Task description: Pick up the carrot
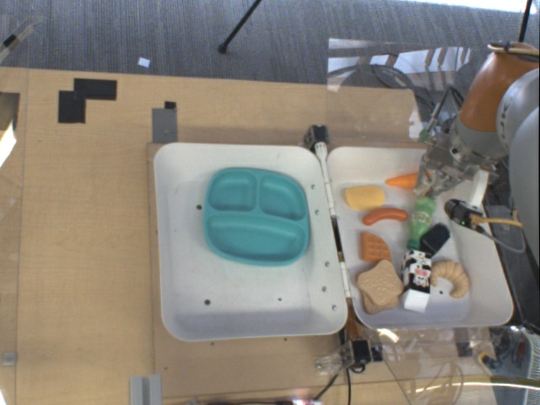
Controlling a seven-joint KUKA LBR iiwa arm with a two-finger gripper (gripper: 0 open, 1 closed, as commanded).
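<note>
Nearest the camera, in the right white bin (pixel 494 310), sit a tan toast slice (pixel 380 285), a cow-print milk carton (pixel 416 272) and a golden croissant (pixel 451 277). Just beyond lie an orange salmon piece (pixel 375 247), a black block (pixel 435 239), a green bottle (pixel 422 216) and a red sausage (pixel 385 216). Farther back, a yellow lump (pixel 364 197) rests near the centre divider. Orange carrot (pixel 402 180) lies at the far end of this bin, beside the gripper (pixel 439 175); jaws point down just right of it, opening state cannot be told. Left white bin (pixel 177 251) on the counter (pixel 76 251) holds a teal divided plate (pixel 255 215).
</note>
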